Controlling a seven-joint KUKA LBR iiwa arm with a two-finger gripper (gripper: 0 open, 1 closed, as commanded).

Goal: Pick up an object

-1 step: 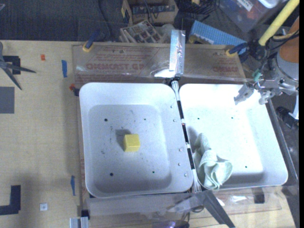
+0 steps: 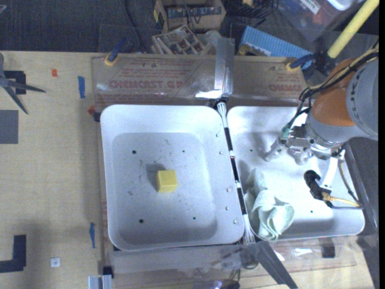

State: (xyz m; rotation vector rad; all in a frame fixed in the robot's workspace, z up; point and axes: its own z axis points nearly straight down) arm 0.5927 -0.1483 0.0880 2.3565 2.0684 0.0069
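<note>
The gripper [image 2: 287, 148] is hanging over the right bin [image 2: 349, 221]; whether its fingers are spread or pressed, I cannot tell. A cloth [image 2: 267, 212] is lying nearby, a yellow block [image 2: 167, 180] in the left bin [image 2: 120, 131].

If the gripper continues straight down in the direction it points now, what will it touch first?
Most likely the bare white floor of the right bin. The gripper hangs over it, up and to the right of the pale crumpled cloth, which seems clear of its line, though depth is unclear.

bench [image 2: 48, 179]: pale wood | 2 white bins touching side by side, left bin [image 2: 114, 125], right bin [image 2: 240, 119] | blue tape strip [image 2: 81, 87] left of the left bin, apart from it
</note>
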